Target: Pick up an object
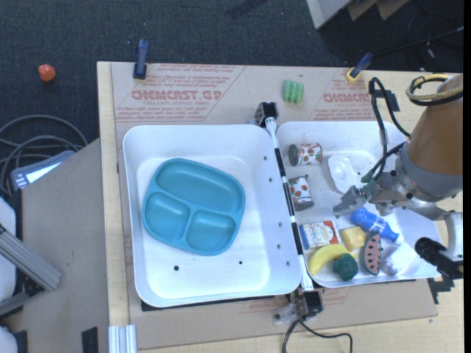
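The right bin point(335, 132) holds several small objects. Two spotted cans point(305, 154) point(299, 191) lie near its left wall. A white crumpled piece point(341, 171) sits in the middle. Toward the front are a blue bottle point(374, 224), a yellow block point(352, 237), a banana point(328, 257), a dark green piece point(344, 268), a watermelon slice point(372, 254) and a red and white packet point(319, 234). My gripper point(360, 197) hangs low over the bin, just above and left of the blue bottle and right of the lower can. I see nothing lifted.
The left bin point(147, 271) carries a blue divided plate point(193, 206). A green ridged object point(294, 92) lies on the bench behind the bins. A blue clamp point(140, 57) sits at the bench's back left. Cables point(383, 109) run over the right bin's back.
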